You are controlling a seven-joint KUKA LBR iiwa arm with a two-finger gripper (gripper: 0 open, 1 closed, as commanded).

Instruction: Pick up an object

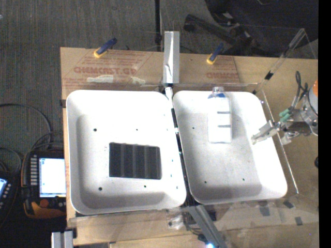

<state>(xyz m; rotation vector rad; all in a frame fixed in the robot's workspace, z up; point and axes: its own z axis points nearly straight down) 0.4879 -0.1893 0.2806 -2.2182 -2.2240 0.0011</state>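
We are looking first at the clear bottle (219, 115), which is lying on its side in the upper part of the right bin (235, 185), a little right of the frame's centre, with its cap end pointing toward the bin's top rim and its white label facing up. In the left bin (85, 143) a dark ribbed block (135, 160) is lying flat, lower and left of centre. Either could serve as the object to pick up, and we are judging the bottle the likelier target since it is nearer the arm.

The gripper (264, 132) is hanging at the right edge of the right bin, at mid height of the frame, with the arm's body reaching in from the far right. Its fingers are pointing left and slightly down toward the bin floor; they are looking close together at the tip, with nothing between them, though we cannot tell for certain how far apart they stand.

We are reading this as the approach step: nothing is being held and the bottle is sitting apart from the gripper, up and to the left. The next move is calling for travel leftward and upward in the frame over the bottle, fingers set across its narrow width, then a descent onto the label section
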